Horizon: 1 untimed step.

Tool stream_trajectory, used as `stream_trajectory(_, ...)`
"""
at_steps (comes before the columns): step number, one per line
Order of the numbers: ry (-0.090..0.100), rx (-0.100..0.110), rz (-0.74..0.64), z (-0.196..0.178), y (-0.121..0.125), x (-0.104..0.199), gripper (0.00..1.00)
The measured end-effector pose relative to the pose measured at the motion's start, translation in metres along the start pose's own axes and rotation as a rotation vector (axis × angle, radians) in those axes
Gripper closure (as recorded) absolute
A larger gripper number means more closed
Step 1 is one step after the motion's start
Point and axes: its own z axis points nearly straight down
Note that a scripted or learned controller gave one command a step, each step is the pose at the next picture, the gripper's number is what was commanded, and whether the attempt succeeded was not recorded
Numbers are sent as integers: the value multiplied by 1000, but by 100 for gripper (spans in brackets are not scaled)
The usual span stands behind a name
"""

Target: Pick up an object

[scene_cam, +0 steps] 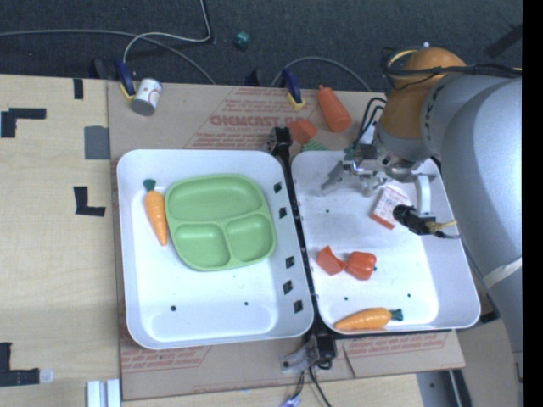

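1. Nearest the camera, a carrot (pixel 366 318) lies along the front edge of the right bin (pixel 441 291), its green tip pointing right.
2. Just behind it, near the bin's middle, two red-orange pieces (pixel 346 262) lie touching each other.
3. Toward the right bin's back, a small white and red packet (pixel 387 205) lies tilted, just below the gripper.
4. Grey fingers of the gripper (pixel 358 173) reach in over the back of the right bin, spread apart, with nothing between them.
5. Behind the gripper the arm's orange band (pixel 416 91) shows, and the grey arm (pixel 484 159) covers the bin's right side.
6. Across the divide, the left bin (pixel 144 303) holds a green tray (pixel 222 222) with three compartments.
7. A second carrot (pixel 155 213) lies just left of that tray, green tip toward the back.
8. Behind the bins, on the cardboard, an orange cone-shaped piece (pixel 333 108) and a smaller orange piece (pixel 302 131) lie near each other.
9. Further left on the cardboard lies a small white can (pixel 146 96).
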Motion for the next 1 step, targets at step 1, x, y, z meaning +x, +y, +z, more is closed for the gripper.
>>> stream_trajectory(1, 2, 1, -1, 1, 0, 35, 0)
